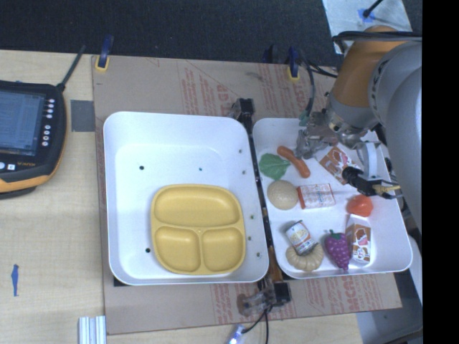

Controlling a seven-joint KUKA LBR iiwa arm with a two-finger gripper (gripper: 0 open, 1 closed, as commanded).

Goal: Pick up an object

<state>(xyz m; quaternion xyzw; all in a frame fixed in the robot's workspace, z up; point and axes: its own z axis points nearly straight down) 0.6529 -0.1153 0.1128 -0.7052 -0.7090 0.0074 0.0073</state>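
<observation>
2 white bins sit side by side. Left bin (125, 145) holds a yellow divided plate (199, 229). Right bin (393, 253) holds toy foods; the gripper (311, 143) hangs at its far edge, just beside an orange carrot (295, 161). Grip state: cannot tell.

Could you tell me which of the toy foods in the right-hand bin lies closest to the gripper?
The orange carrot: it lies just below-left of the gripper, whereas the others lie further off.
</observation>
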